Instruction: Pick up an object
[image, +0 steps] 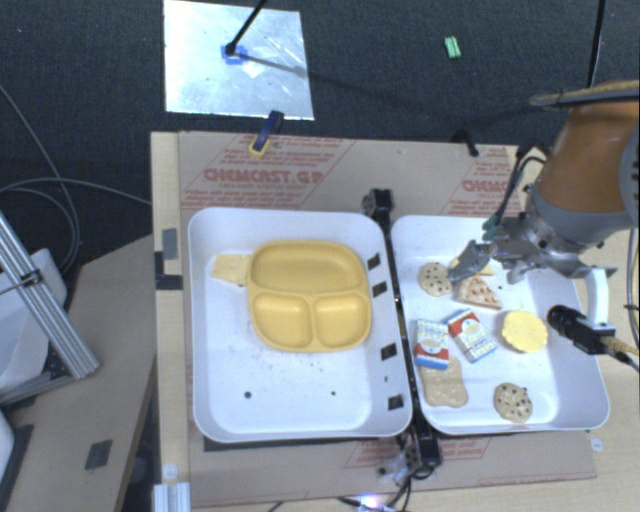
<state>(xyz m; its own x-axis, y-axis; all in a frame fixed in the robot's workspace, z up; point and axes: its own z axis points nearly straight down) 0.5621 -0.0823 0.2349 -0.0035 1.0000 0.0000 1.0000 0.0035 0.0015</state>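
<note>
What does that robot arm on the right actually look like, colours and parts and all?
The arm is a thick rounded tube, grey metal with a broad orange band above the wrist. At its end sits a small grey metal pincer. A thin dark cable runs down beside the wrist. A black, cylinder-shaped part juts out below it.

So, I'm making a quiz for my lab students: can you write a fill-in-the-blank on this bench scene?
1. The yellow divided tray lies in the ____ bin.
2. The tray has ____ compartments.
3. The gripper is over the ____ bin.
4. The chocolate-chip cookie lies nearest that bin's ____ edge.

Missing words: left; three; right; front
</note>
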